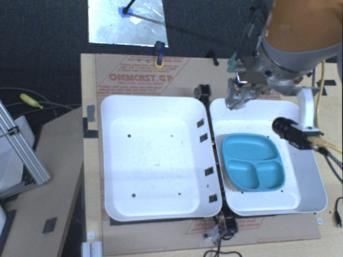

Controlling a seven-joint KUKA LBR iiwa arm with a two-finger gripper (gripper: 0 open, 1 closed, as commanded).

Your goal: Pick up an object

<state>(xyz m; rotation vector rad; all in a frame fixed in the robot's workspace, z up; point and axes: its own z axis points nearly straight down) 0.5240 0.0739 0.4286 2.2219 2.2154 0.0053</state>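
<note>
Blue plastic plate (253,168) w/ three compartments lies flat in the right bin (308,197), roughly mid-bin, a bit toward the near side. Its compartments look bare: one long section at the far side, two smaller ones at the near side. A pale edge shows just under the plate's near-left corner; can't tell what it is.

Left bin (115,159) is white & shallow, w/ a few small dark dots on its floor. The two bins sit side by side, touching along a black-clipped seam at centre, on a brown cardboard sheet (140,76) w/ red print that covers the desk (64,143).

Arm comes in from upper right, grey w/ orange band. Pincer (236,101) hangs over the far-left corner of the right bin, well apart from the plate, nothing visible in it. Whether it's clenched or released: cannot tell, tip is too small & cluttered.

Black cylindrical fitting (289,131) on a white bracket sits over the right bin's right rim, near the plate's far-right edge.

Beyond the cardboard: shiny metal sheet (128,15) on dark carpet.
</note>
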